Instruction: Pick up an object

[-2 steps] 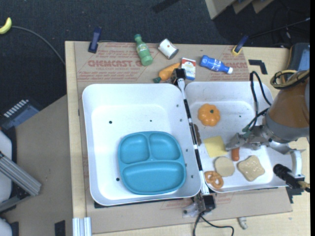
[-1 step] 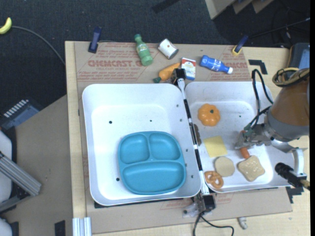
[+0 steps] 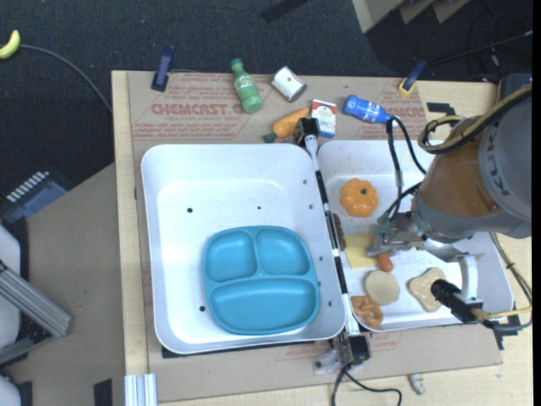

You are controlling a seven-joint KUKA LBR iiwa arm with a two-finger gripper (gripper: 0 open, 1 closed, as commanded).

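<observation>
Overlooking dark carpet (image 3: 84, 7) around a bench topped with printed brown cardboard (image 3: 211, 108), and two white bins sitting side by side on it. Finding in the left bin (image 3: 169, 176) a light-blue plate (image 3: 262, 279) with three compartments, lying flat toward the near wall.

Finding in the right bin (image 3: 372, 155) a scatter of toy foods. Counting an orange pumpkin (image 3: 359, 197), round and ribbed with a small green stem, sitting toward the far end. Counting next a flat pale-yellow slab (image 3: 357, 250) lying against the wall shared with the left bin, and a small red-orange piece (image 3: 385, 263) just beside that slab. Counting also a round tan biscuit (image 3: 382, 288) nearer still and a twisted brown pretzel (image 3: 368, 311) at the near corner, close against the biscuit. Adding a tan bread slice (image 3: 423, 288) to the right of the biscuit, partly hidden under the robot.

Watching the grey arm (image 3: 461, 184) with its orange band reaching in from the right and covering much of that bin. Placing the gripper (image 3: 390, 239) low over the middle of the right bin, between the pumpkin and the red-orange piece, just beside the slab. Not being able to tell whether released or clenched, or whether touching any of the food.

Noting, on the cardboard beyond the bins, a green bottle (image 3: 247, 87), a white can (image 3: 288, 83), an orange carrot (image 3: 289, 124), a small carton (image 3: 323, 117) and a blue bottle (image 3: 365, 108), all lying well apart from the gripper.
</observation>
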